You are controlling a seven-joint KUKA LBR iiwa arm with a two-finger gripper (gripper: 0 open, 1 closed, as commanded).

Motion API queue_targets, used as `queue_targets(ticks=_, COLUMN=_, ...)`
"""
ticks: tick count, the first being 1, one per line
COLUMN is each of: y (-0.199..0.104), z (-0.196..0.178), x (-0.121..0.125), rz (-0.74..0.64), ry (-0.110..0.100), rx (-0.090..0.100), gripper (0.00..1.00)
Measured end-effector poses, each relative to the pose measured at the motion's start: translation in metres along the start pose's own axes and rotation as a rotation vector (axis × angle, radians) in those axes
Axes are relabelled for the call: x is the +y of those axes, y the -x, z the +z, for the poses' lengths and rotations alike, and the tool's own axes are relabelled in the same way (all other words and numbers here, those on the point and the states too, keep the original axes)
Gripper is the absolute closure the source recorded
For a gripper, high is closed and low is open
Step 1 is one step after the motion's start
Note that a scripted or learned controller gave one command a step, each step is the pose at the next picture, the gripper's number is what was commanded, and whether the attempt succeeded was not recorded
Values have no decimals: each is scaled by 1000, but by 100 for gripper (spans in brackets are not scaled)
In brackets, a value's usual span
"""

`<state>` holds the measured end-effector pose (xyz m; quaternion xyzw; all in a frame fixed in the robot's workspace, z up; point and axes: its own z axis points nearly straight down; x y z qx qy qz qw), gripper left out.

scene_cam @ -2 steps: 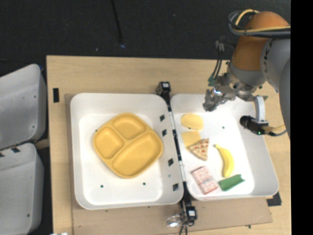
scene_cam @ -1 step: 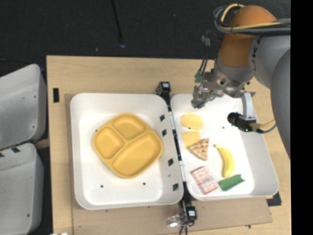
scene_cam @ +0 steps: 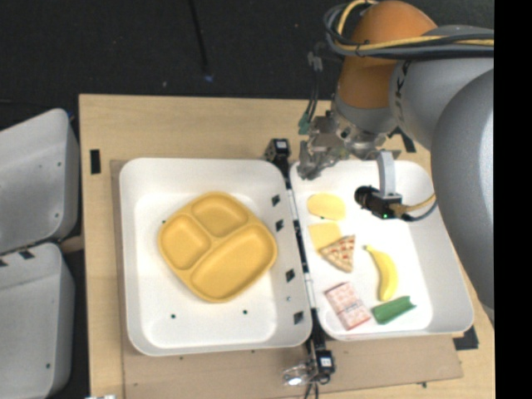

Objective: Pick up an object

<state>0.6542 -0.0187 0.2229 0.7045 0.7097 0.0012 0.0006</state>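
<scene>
The right bin (scene_cam: 432, 248) holds several toy foods: a yellow oval piece (scene_cam: 326, 206), a yellow wedge (scene_cam: 323, 235), a pizza slice (scene_cam: 341, 254), a banana (scene_cam: 383, 273), a pink patterned pack (scene_cam: 347, 304) and a green piece (scene_cam: 392, 309). My gripper (scene_cam: 312, 166) hangs at the bin's upper left corner, just above the yellow oval piece, under the orange wrist band (scene_cam: 378, 48). Nothing shows between its fingers.
A yellow divided tray (scene_cam: 218, 245) lies in the left bin (scene_cam: 141, 306). The ridge between the two bins (scene_cam: 299, 256) carries small black clips. The grey arm (scene_cam: 465, 123) covers the right bin's upper right. White panels (scene_cam: 33, 181) stand at the far left.
</scene>
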Motion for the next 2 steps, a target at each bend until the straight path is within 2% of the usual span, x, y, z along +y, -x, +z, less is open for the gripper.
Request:
queue_targets(ticks=1, y=-42, z=-3, x=-9, rz=2, ry=-3, rx=0, gripper=100)
queue_targets(ticks=2, y=-99, z=-4, x=-12, rz=0, ry=-1, rx=1, gripper=100)
